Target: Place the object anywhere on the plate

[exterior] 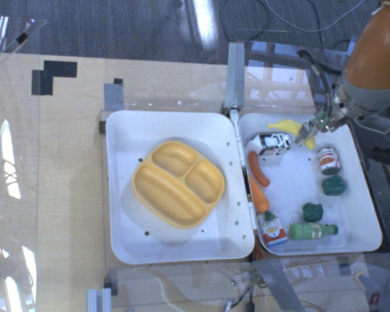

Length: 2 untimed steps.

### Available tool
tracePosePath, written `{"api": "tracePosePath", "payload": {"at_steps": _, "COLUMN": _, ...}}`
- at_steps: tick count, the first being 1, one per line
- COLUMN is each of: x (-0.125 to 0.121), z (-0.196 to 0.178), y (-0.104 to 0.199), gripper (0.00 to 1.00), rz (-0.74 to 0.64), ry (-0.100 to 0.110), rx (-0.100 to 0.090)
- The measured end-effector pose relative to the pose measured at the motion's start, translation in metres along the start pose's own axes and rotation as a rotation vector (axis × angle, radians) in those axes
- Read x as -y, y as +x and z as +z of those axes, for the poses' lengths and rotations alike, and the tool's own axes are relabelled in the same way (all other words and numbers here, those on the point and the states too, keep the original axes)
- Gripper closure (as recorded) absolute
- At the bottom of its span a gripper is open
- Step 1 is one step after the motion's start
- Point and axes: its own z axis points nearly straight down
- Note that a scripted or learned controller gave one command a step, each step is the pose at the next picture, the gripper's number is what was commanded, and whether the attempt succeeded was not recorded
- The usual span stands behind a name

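On the bench, left bin (117, 174): a yellow divided plate (179, 183) sits near its middle, three compartments, nothing on it.

Right bin (367, 220), along its left edge: a red sausage (257, 169) lies lengthwise, an orange carrot (260, 197) just below it, then a small carton (273, 230) at the near-left corner. Beside the carton, along the near edge, a green bottle (312, 230) lies on its side, with a dark green broccoli-like piece (312, 211) just above it.

Far part of the right bin: a black-and-white toy (273, 143) near the left edge; a yellow banana (287, 127) beyond it near the far edge. Towards the right edge, a red-and-white can (328, 160) stands above a green rounded piece (334, 186).

Gripper (307, 134) hangs low over the far part of the right bin, tips beside the banana and near the toy. Claw opening: cannot tell. Nothing visibly held between its tips.
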Motion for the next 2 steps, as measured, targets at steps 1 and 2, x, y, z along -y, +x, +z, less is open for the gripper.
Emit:
{"api": "tracePosePath", "payload": {"at_steps": 1, "x": -0.017, "z": 0.031, "y": 0.061, "gripper": 1.00, "rz": -0.251, "ry": 0.002, "rx": -0.004}}
{"api": "tracePosePath", "payload": {"at_steps": 2, "x": -0.034, "z": 0.058, "y": 0.045, "gripper": 1.00, "rz": -0.085, "ry": 0.002, "rx": -0.004}}
